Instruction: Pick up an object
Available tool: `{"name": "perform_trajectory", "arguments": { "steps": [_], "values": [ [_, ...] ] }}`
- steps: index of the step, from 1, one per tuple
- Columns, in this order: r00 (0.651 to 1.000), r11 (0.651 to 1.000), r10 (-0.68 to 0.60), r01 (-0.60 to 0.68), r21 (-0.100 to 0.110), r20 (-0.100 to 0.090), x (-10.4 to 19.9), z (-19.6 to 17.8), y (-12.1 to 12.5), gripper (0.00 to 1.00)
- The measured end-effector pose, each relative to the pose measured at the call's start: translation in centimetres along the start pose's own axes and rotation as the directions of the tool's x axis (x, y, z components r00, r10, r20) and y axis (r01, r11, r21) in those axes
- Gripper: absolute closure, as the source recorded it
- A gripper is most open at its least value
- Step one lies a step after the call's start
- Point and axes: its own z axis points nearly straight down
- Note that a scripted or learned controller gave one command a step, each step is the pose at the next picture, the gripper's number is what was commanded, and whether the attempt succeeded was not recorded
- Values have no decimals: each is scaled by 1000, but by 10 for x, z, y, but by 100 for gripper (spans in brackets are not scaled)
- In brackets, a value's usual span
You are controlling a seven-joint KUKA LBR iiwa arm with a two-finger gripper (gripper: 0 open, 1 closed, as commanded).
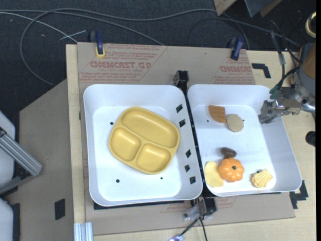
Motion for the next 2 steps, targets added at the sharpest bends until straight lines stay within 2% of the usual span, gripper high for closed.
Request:
{"name": "perform_trajectory", "arguments": {
  "steps": [2],
  "values": [
    [1000, 1000, 1, -1, 1, -1, 108, -3, 35, 100]
  ]
}}
